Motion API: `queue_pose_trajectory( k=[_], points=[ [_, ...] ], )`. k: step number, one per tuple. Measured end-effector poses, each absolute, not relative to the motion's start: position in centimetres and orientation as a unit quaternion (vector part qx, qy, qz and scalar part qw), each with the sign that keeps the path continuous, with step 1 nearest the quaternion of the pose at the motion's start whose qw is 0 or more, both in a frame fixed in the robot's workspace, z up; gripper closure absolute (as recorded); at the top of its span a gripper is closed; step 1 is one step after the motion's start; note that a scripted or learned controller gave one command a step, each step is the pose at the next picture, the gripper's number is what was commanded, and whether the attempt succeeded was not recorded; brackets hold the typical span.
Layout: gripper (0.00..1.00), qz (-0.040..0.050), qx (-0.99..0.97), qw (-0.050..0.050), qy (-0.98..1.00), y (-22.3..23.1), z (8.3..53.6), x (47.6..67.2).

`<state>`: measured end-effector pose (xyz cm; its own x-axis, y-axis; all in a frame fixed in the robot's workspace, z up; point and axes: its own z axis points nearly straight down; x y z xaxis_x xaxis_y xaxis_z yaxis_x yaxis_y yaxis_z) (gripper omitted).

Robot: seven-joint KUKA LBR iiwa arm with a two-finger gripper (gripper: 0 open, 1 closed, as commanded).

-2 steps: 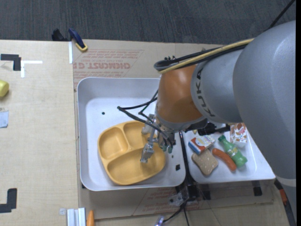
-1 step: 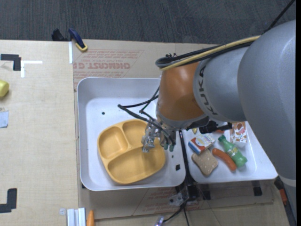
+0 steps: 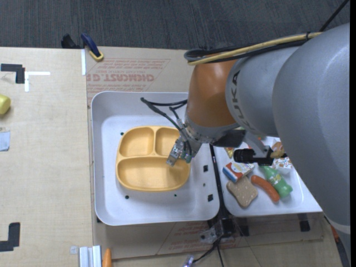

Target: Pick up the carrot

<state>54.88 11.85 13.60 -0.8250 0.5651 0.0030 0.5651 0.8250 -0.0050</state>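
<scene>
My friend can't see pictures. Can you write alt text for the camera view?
A grey and orange robot arm reaches over two white bins, its gripper above a yellow divided plate in the left bin. The right bin holds toy food, including an orange carrot beside a bread slice.

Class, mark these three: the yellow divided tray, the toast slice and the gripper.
yellow divided tray [image 3: 146,177]: camera view, floor of its large compartment.
toast slice [image 3: 243,193]: camera view, middle of its face.
gripper [image 3: 179,156]: camera view, between its fingertips.
</scene>
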Motion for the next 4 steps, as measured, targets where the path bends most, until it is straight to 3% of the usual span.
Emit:
queue_pose_trajectory(
  k=[1,2,3,4],
  points=[
    [1.0,0.0012,-0.49,-0.001,-0.872,17.4,18.9,51.4],
    [1.0,0.0024,-0.612,-0.001,-0.791,16.7,22.9,53.3],
    [1.0,0.0028,-0.773,0.0,-0.635,15.0,23.1,47.9],
    [1.0,0.0036,-0.875,0.0,-0.484,17.2,18.8,47.7]
  ],
)
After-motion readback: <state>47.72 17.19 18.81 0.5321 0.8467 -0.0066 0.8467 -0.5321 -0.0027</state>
